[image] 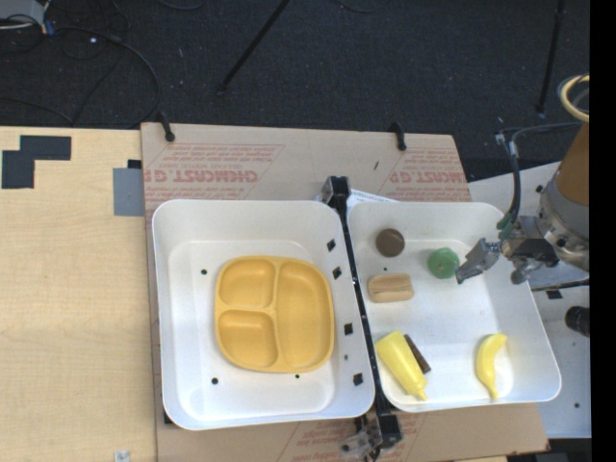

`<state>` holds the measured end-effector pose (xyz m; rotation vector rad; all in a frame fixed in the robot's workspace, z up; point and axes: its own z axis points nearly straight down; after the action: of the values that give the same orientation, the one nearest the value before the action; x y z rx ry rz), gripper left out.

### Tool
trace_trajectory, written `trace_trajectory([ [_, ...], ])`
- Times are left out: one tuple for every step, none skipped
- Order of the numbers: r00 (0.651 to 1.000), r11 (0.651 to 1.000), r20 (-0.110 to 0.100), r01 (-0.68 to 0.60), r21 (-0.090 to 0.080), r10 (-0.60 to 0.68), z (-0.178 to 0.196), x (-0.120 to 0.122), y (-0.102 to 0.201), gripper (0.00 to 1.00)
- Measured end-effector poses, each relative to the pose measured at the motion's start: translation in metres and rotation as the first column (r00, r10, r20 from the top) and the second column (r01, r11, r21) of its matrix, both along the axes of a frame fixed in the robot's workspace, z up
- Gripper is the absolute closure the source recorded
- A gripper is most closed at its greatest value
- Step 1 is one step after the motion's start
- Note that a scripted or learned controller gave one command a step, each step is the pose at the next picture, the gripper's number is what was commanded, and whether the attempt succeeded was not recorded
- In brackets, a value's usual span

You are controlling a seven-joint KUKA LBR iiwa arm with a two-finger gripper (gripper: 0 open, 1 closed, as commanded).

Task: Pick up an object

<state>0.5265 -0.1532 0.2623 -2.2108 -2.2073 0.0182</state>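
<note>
Over the right bin (539,354), my claw (493,261) sits with fingers spread, nothing between them. I see its near finger just beside the green object (443,263), contact unclear.

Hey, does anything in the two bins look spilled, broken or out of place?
Nothing stands out. The yellow divided plate lies flat in the left bin. In the right bin, the brown ball, green object, tan block, yellow bottle and banana lie apart, intact.
</note>
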Motion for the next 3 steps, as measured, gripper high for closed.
trace_trajectory([
  [1.000,1.000,0.011,-0.003,-0.002,0.003,0.006,0.002,0.000,0.00],
  [1.000,1.000,0.008,-0.002,-0.001,0.002,-0.042,0.002,0.006,0.00],
  [1.000,1.000,0.008,-0.002,-0.001,0.002,-0.089,0.003,0.004,0.00],
])
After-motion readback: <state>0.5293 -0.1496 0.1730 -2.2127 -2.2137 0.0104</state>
